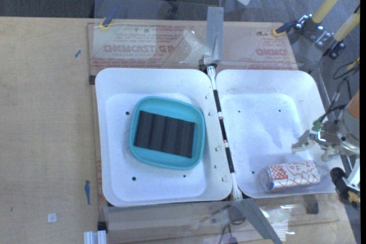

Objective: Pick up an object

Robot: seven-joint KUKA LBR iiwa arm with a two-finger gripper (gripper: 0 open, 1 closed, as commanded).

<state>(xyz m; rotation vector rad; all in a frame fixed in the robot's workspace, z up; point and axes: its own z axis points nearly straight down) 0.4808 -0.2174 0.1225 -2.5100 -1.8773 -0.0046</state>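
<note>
A red-and-white patterned packet (292, 175) lies on its side in the front right corner of the right bin (257, 100). A teal tray with dark slats (166, 132) rests in the middle of the left bin (114, 94). My gripper (318, 140) hangs over the right bin's right edge, just above and to the right of the packet. It is not touching the packet and nothing shows in it. The arm behind it is cut off by the view's right side.
A grey divider rail (220, 123) runs between the two bins. Clear plastic sheets (148, 46) with red lettering lie behind them. Yellow-handled clamps (320, 14) stand at the back right, and cables trail by the arm.
</note>
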